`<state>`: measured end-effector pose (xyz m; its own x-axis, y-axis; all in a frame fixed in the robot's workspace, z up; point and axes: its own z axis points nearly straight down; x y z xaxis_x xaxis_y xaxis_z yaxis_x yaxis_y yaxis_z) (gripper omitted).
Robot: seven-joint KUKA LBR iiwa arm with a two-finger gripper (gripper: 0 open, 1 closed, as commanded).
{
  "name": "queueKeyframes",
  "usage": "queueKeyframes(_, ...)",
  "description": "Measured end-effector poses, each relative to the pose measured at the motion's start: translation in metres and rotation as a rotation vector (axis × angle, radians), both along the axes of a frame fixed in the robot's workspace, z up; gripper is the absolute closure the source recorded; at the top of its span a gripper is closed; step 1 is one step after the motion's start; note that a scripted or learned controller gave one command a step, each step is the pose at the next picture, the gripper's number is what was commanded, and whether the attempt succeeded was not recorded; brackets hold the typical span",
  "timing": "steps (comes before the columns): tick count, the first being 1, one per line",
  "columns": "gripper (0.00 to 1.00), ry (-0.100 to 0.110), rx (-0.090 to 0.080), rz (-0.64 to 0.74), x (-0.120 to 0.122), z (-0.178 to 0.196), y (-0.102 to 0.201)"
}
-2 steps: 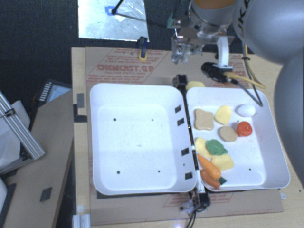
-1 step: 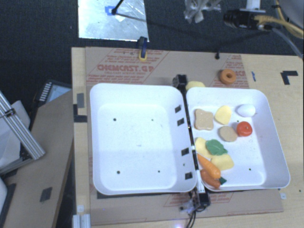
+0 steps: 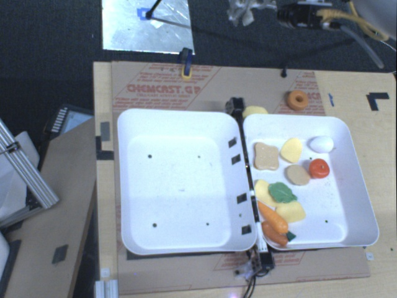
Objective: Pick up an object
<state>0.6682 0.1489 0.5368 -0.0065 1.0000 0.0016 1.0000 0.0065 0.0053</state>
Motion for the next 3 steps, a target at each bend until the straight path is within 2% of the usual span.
queueKeyframes(2,1.0,0.006,0.0,0.003,-0.119,-0.002,0.077)
queueKeyframes(3,1.0,0.001,-0.001,-0.007,-0.043,-0.003,0.085)
